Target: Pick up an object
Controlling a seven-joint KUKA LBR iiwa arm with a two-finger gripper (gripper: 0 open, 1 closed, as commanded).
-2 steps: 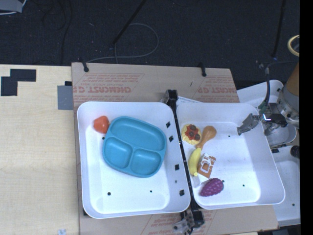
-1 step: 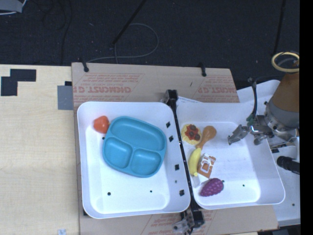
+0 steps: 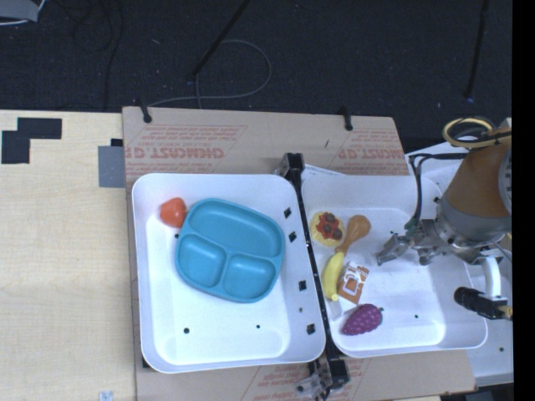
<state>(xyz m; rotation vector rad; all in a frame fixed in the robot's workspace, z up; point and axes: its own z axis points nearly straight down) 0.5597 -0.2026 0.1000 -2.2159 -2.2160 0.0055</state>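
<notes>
Purple grapes (image 3: 362,318) look light and knobbly — best pinched across the bunch's middle — while the hand (image 3: 393,251) hovers open nearby, holding nothing.

Arm (image 3: 485,195) cut off at right edge (upper links unseen).

You can read one printed mark: red lettering on the cardboard sheet (image 3: 251,144) under the bins, upside down from your view, which looks like "CHEMCRAFT"; the last letters are unsure. It stands twice along the far edge and again, partly hidden, along the near edge. The small packet (image 3: 353,282) carries print too small to read.
</notes>
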